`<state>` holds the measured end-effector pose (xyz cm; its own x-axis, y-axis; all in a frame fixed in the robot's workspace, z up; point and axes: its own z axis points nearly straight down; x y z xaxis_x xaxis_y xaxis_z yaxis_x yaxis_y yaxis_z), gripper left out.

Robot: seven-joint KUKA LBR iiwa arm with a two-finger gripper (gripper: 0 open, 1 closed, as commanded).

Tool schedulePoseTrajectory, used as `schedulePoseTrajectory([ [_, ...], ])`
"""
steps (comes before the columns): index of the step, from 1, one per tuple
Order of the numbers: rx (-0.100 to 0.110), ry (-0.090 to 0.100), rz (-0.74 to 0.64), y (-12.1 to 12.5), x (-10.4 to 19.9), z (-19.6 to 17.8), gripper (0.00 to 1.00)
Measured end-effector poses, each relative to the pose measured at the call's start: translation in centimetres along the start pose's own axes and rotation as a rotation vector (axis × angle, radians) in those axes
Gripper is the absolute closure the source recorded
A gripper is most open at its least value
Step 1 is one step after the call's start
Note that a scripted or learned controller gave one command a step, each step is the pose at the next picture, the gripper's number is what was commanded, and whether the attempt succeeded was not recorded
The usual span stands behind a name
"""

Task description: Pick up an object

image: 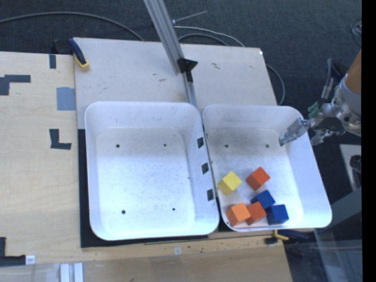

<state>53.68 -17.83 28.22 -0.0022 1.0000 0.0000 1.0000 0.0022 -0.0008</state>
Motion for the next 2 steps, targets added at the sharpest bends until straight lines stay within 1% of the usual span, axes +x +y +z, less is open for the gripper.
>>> schedulePoseTrajectory([
  [1, 0.003, 0.000, 0.000, -0.6, 3.4, 19.3, 0.00],
  [2, 0.003, 0.001, 0.000, -0.6, 3.4, 18.1, 1.00],
])
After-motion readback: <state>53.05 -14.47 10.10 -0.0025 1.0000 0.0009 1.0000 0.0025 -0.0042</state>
